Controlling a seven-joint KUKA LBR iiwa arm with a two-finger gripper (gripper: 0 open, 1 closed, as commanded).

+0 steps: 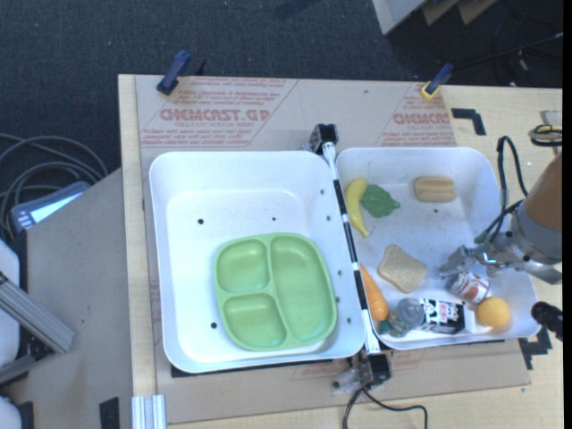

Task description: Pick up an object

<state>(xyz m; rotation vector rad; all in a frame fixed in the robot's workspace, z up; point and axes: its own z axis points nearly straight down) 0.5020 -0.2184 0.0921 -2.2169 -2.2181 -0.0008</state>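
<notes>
Small red-and-white can (469, 286): lies tilted in the near right part of the right bin (407, 155), directly under the gripper (466, 263). Cannot tell whether touched or apart. Not seen to be held.

Gripper: hangs low over that same near right part of the right bin, its metal tip pointing toward the bin's middle. How far open, cannot tell at this slant and blur.

Arm (542, 226): reaches in across the right bin's right wall, grey wrist bent down into the bin, orange band above it, a black cable looping up over the bin's far right corner.

Around the can, all inside the right bin: an orange fruit (493, 313) in the near right corner; a black-and-white carton (443, 315) and a grey round piece (409, 315) along the near wall; a carrot (375, 296) at the near left wall; a bread slice (402, 268) around the middle; a banana (356, 206) against the left wall with a green leaf (380, 201) touching it; a tan bread roll (434, 189) toward the far wall.

Just left of the right bin: the left bin (163, 179), bearing a green divided plate (273, 290).
</notes>
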